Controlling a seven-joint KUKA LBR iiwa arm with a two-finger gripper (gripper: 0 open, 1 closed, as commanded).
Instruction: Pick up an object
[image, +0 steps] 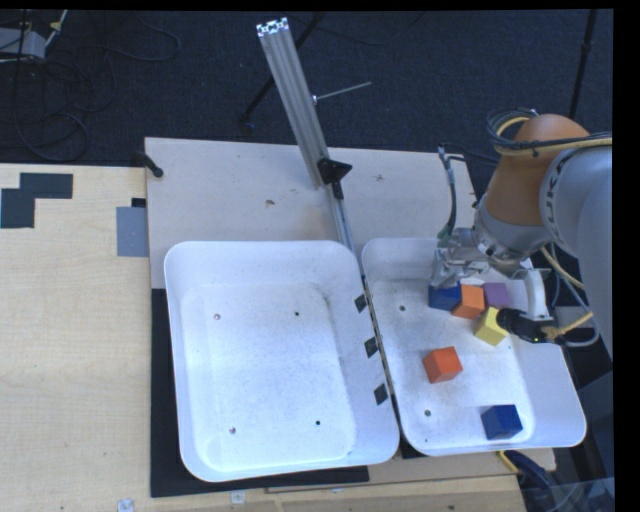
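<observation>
The right bin (560, 420) holds several small blocks. A red-orange cube (442, 364) lies near its middle and a blue cube (501, 421) sits near its front edge. At the far side is a tight cluster: a dark blue block (443, 296), an orange block (470, 300), a purple block (497, 294) and a yellow block (490, 327). My gripper (457, 268) hangs low over the far left of that cluster, just above the dark blue block. The wrist hides the contact area.
The left bin (190, 290) lies beside the right one, with black clips (370, 346) along the shared rim. A slanted aluminium bar (300, 110) rises behind the bins. Cables (560, 325) trail by the arm at the right bin's far right edge.
</observation>
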